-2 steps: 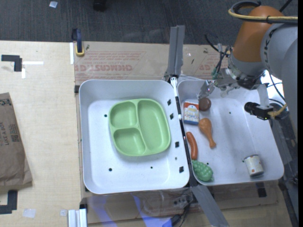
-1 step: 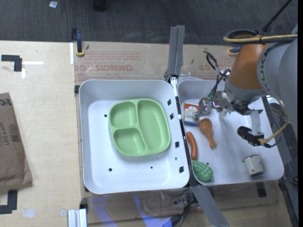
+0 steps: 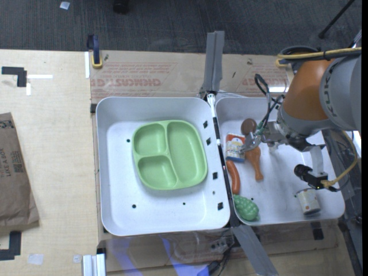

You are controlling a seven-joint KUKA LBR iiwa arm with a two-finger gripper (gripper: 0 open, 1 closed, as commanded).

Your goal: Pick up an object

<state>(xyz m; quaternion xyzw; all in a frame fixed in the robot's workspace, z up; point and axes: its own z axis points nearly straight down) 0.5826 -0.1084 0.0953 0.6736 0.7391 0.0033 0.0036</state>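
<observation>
The grey arm with its orange band reaches in from the frame's right over the right white bin (image 3: 287,209). Its two-finger gripper (image 3: 253,144) sits at that bin's upper left, clenched on a brown wooden drumstick-shaped toy (image 3: 253,154). Just left lies a small white and blue carton (image 3: 234,147), below it a red sausage (image 3: 233,178) and a green knobbly toy (image 3: 246,207). The left white bin (image 3: 115,154) holds a green three-compartment plate (image 3: 170,154).

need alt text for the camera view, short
The grey arm's end effector hangs low over the right bin, beside a drumstick, small carton, hot dog and green toy. The left bin holds a green divided plate.
</observation>
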